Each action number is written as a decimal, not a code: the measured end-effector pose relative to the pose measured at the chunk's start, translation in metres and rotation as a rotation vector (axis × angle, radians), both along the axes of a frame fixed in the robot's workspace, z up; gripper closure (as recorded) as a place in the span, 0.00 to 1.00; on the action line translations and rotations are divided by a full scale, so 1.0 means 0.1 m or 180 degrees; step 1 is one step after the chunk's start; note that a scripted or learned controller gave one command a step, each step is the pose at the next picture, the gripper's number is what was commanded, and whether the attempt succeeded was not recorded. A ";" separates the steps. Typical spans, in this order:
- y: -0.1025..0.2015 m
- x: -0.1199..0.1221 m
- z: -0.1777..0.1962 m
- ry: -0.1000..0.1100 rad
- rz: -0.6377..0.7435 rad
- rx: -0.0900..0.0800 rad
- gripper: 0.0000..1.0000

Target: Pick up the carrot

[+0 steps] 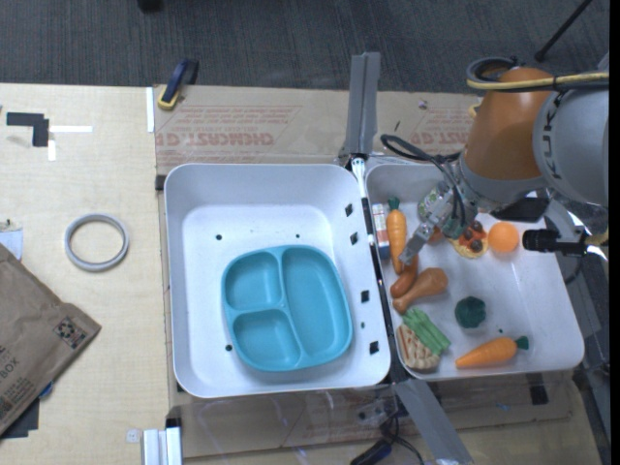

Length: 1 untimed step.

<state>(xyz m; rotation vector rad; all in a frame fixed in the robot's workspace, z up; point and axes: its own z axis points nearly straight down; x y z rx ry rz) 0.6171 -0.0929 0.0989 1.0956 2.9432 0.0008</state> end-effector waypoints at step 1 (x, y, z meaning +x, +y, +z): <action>0.00 0.00 0.00 0.0000 0.0000 0.0000 0.00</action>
